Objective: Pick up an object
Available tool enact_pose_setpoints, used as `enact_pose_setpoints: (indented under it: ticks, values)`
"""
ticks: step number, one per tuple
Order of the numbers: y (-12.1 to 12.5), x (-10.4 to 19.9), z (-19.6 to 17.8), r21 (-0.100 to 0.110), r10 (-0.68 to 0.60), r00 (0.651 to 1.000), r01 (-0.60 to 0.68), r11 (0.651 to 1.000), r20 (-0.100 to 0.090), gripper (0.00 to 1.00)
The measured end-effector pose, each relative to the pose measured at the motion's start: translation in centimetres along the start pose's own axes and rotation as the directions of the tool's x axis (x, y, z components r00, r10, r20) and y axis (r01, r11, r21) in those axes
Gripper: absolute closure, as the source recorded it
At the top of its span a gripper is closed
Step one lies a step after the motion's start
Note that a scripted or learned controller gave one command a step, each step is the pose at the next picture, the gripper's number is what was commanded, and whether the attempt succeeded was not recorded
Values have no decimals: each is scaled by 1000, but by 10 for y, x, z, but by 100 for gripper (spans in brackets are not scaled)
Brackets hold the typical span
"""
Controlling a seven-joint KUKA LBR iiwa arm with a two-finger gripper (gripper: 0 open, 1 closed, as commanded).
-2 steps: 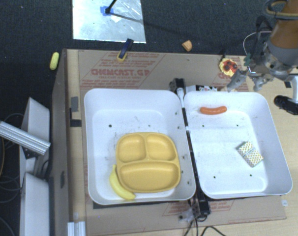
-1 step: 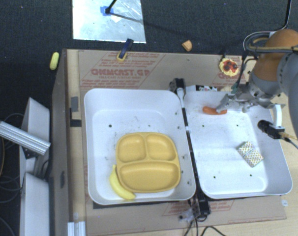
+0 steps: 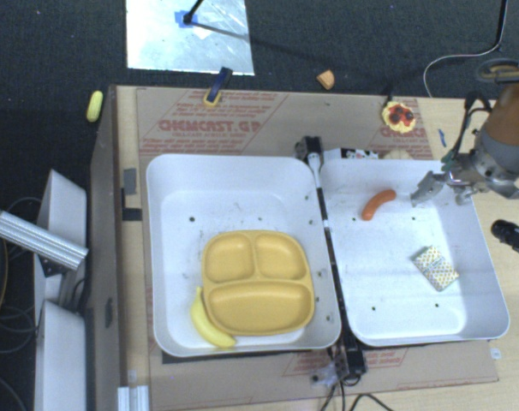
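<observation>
In the right bin (image 3: 482, 315) an orange sausage-shaped toy (image 3: 378, 204) lies near the back, and a small patterned packet (image 3: 436, 268) lies right of the middle. My gripper (image 3: 439, 194) hovers over the bin's back right part, just right of the sausage and apart from it. Its fingers stand open with nothing between them. The left bin (image 3: 170, 187) holds a yellow divided plate (image 3: 258, 282), with a yellow banana (image 3: 208, 324) against the plate's front left edge.
On the bench behind the right bin rests a small round pizza toy (image 3: 400, 116). A blue and yellow clamp (image 3: 217, 86) sits at the bench's back edge. The bins meet at a black central divider (image 3: 322, 212).
</observation>
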State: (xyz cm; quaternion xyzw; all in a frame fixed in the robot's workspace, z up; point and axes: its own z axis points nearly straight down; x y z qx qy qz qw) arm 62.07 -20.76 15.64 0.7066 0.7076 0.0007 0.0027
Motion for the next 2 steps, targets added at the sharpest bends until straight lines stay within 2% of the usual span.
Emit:
enact_pose_setpoints:
  ticks: [1, 2]
  values:
    - [38, 84, 72, 4, -2, 1000, 2, 1000, -5, 0]
    - [40, 83, 60, -1, -4, 1000, 4, 1000, -2, 100]
